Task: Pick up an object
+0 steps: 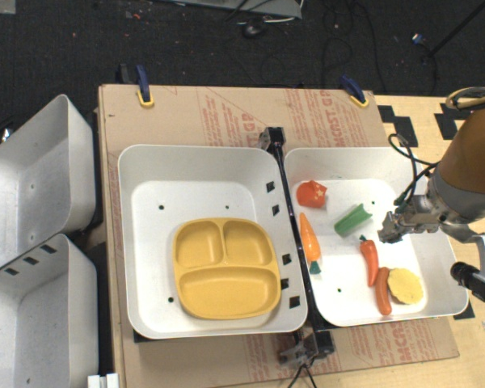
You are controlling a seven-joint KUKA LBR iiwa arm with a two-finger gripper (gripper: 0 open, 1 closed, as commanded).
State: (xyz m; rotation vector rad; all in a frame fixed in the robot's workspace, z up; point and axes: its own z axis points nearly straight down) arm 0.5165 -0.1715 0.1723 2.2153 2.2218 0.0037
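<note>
Just left of the jaws [390, 229], whose state I cannot tell, lies the green block [352, 219], with a red chili [370, 260] below them, a yellow round piece [405, 286] beyond, and a yellow tray [225, 267] far left.

Yellow tray [226, 268], 2 white bins [137, 217], green block [352, 220], orange carrot [309, 238], red chilli [370, 259], yellow disc [405, 286]
</note>
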